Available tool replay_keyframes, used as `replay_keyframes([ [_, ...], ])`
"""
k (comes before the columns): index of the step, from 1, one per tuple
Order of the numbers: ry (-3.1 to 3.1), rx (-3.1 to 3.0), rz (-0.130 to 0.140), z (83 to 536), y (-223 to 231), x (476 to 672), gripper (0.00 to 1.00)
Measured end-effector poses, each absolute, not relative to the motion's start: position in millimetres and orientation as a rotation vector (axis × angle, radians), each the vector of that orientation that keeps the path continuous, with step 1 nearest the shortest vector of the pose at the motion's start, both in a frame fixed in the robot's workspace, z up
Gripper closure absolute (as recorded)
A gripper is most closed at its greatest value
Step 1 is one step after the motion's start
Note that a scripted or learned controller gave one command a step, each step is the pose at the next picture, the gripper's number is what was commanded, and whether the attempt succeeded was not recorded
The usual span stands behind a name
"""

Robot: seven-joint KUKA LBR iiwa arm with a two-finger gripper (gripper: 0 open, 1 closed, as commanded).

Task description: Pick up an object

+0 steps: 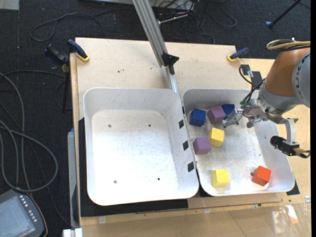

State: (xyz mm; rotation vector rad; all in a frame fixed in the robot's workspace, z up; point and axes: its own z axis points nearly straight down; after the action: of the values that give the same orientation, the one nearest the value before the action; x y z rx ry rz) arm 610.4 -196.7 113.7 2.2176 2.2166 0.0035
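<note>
Gripper (pixel 240 118), finger state cannot be told, hovers in right bin (pixel 276 154) beside far blue cube (pixel 228 109) and purple cube (pixel 216 114).

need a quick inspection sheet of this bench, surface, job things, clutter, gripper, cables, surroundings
surface: pale wooden bench top bearing a left white bin and a right white bin, side by side.
job's things: in the right bin, a blue cube, a second blue cube partly hidden, two purple cubes, two yellow cubes, an orange cube.
clutter: blue-and-yellow clamps at the bench's far corners.
grippers: two-finger gripper low over the right bin beside the far cubes; finger state unclear.
cables: black cables loose on the floor.
surroundings: dark carpet, slanted metal rail, handheld pendant.
</note>
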Motion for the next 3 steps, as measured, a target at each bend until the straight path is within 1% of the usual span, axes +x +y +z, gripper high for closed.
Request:
replay_keyframes([
  [1, 2.217, 2.219, 0.002, 121, -196, 609.9, 1.00],
  [3, 2.220, 2.214, 0.005, 210, -194, 609.8, 1.00],
])
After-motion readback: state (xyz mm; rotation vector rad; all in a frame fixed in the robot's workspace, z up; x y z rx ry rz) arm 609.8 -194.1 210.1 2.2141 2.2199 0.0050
